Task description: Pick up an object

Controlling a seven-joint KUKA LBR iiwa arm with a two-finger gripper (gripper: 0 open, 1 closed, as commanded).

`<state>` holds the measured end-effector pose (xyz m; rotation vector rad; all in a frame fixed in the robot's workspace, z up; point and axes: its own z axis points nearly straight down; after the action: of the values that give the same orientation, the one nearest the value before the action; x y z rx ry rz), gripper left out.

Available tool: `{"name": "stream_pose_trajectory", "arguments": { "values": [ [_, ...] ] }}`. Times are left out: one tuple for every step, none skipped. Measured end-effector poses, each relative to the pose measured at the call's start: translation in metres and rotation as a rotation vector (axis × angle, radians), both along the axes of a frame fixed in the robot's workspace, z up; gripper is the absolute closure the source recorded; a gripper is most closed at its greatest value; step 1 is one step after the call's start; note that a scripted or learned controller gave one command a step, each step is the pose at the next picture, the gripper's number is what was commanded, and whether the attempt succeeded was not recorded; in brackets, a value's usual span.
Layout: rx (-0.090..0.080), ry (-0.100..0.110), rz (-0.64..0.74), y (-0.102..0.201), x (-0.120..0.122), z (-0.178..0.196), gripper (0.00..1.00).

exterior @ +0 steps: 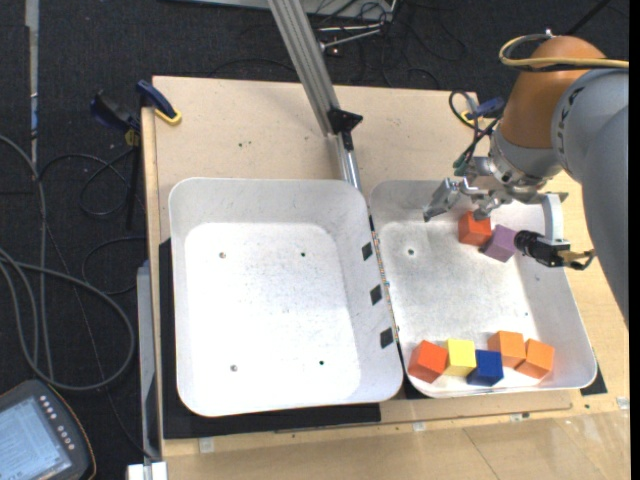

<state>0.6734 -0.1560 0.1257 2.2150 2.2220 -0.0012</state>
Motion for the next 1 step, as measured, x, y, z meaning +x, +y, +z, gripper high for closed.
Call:
{"name": "stream_pose_trajectory", "arguments": {
  "values": [
    [-0.003,-0.014,-0.002,-0.0015,0.0039,-0.0039,0.00]
  ]
}}
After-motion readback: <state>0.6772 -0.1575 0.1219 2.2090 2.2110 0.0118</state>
